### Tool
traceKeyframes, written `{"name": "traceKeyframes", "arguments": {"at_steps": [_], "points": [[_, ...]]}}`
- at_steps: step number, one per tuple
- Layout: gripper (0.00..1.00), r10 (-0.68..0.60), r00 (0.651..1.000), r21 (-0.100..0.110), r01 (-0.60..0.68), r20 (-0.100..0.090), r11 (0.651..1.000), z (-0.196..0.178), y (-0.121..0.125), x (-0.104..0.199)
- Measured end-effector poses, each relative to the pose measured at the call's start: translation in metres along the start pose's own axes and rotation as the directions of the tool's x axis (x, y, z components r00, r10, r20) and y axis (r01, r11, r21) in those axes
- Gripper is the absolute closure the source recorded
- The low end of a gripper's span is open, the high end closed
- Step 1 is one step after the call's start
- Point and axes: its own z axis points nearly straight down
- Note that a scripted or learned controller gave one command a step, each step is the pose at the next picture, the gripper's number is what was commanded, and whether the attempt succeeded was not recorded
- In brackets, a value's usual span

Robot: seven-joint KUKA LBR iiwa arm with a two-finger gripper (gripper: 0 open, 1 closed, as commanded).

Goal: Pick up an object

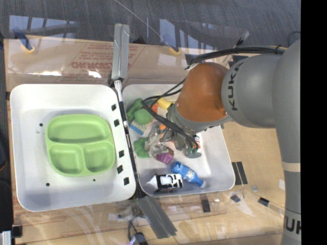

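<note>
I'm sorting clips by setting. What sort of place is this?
Probably a robotics lab's bin-picking bench. A KUKA-marked arm reaches into the right white bin of jumbled small items. The left white bin holds a green divided tray, and taped plastic sheeting covers the bench.

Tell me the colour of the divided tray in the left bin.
Light green plastic three-compartment tray, seen in the camera view.

Light: bright, even, from overhead | Shadows: soft, under the arm (255, 96) | Glare: mild on plastic sheet (61, 60) | Focus: slightly soft
</note>
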Motion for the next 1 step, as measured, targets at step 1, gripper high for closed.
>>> {"name": "traceKeyframes", "arguments": {"at_steps": [1], "points": [[0.00, -0.001, 1.000, 0.000, 0.001, -0.001, 1.000, 0.0003, 0.0001, 0.0001]]}}
